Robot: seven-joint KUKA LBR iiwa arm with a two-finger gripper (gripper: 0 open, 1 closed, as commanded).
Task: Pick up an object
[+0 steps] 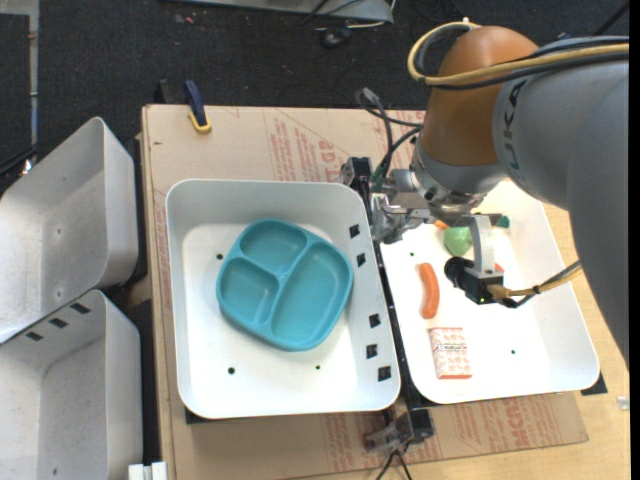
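target was a small orange sausage-shaped toy (pixel 428 290) in the right-hand shallow white bin (pixel 540 340); probably light and slick, best pinched across its narrow middle. jaws' state could not be told.

A single grey robot arm (pixel 575 108) comes in from the right of the frame and slopes down towards the left. Its thick last link takes up the upper right corner. Above the wrist sits a rounded orange band (pixel 478 68), which looks like a dome from overhead. Below the band the grey wrist narrows to a metal gripper (pixel 395 203), pointing down and slightly left. The wrist hides most of the gripper, so its state is unclear.
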